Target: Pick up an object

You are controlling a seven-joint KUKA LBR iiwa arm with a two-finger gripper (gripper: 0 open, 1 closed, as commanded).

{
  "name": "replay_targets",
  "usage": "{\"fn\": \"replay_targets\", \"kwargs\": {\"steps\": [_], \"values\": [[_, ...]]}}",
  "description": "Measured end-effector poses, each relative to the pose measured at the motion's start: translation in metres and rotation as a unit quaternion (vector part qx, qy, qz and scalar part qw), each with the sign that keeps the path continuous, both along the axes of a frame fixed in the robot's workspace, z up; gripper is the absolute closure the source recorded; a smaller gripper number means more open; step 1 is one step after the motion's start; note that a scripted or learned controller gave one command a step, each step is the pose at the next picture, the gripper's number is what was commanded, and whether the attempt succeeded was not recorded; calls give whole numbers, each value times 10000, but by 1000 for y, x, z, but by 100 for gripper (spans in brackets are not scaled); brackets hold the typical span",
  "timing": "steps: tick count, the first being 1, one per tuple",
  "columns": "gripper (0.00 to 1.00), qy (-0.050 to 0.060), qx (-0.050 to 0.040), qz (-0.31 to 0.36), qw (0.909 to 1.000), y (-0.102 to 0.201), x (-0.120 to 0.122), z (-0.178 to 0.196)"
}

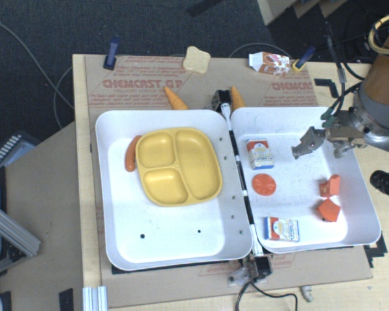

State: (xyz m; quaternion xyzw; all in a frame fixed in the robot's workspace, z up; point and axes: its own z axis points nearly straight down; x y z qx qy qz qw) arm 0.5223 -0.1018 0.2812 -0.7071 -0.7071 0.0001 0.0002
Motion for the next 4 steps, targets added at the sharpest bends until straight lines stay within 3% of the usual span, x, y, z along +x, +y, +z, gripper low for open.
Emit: {"fn": "replay_targets", "kwargs": {"steps": [1, 2, 3, 4], "values": [[0, 15, -5, -12, 10000, -89, 30, -96], [0, 12, 2, -7, 10000, -118, 13, -153], [0, 4, 21, 9, 10000, -115, 14, -197], [100, -9, 4, 0, 10000, -116, 15, -186]]}}
